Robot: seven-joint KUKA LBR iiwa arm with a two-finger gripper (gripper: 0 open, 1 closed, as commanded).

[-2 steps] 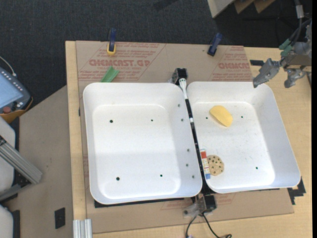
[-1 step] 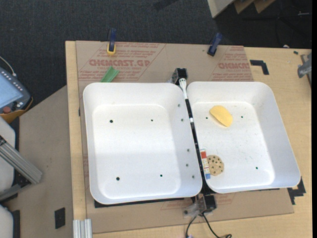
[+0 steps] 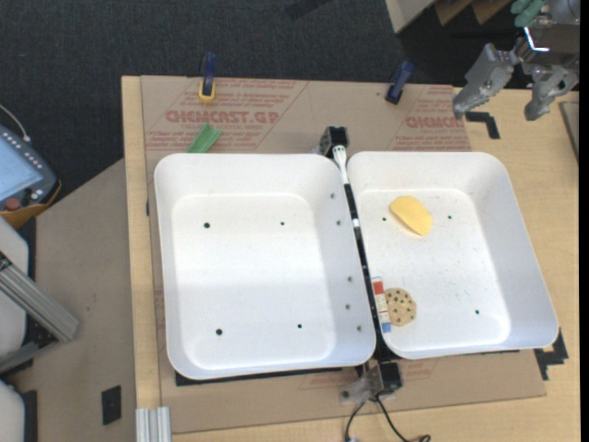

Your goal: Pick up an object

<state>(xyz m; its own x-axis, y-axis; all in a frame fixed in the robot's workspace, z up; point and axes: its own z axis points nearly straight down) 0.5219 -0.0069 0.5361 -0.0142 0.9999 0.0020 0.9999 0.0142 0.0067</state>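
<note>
Nothing is picked up yet. The grey metal gripper (image 3: 509,88) is held high above the right white bin (image 3: 520,238), fingers spread apart. A smooth yellow lump (image 3: 410,215) and a round cookie (image 3: 399,307) lie inside it.

Gripper (image 3: 512,99) at upper right, beyond far corner of right bin (image 3: 525,247): bare grey metal, two blocky angular fingers (image 3: 479,81), dull silver faces with darker shaded edges. Pale grey wrist housing above fingers. Small teal-green fitting on top, thin light cable or bracket beside it. Finer detail blurred.
</note>
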